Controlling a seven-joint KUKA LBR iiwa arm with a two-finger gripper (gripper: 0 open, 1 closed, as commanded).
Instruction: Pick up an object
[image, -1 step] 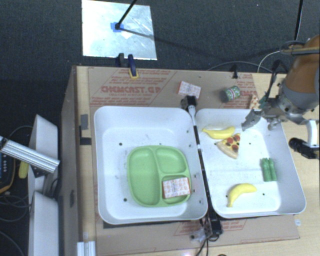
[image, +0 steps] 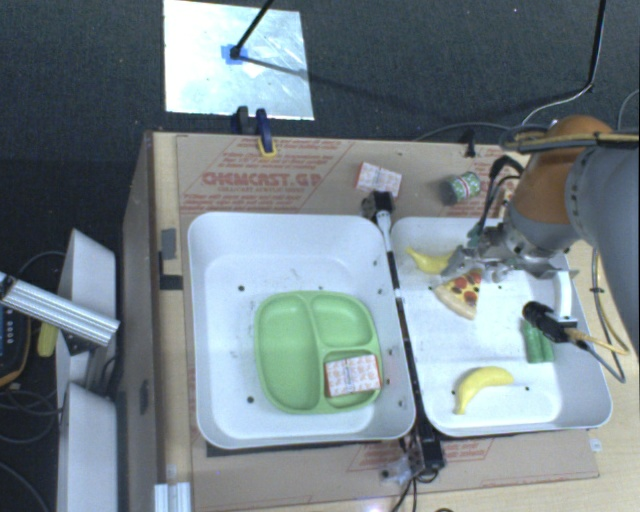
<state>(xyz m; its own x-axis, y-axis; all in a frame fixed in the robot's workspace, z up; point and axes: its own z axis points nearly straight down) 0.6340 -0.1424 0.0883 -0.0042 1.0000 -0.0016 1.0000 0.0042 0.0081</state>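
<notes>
Banana (image: 482, 385) in rt bin (image: 590, 400), near front; long axis left-right, left tip turned toward front. Pizza slice (image: 462, 293) mid-bin under gripper (image: 478, 262); finger state indeterminate. Board (image: 260, 180) print: "CHEMCAST".

Grey arm (image: 600, 190) lowered, gripper (image: 478, 262) down

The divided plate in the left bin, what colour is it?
Light green. The divided plate shows clearly in the camera view.
</notes>
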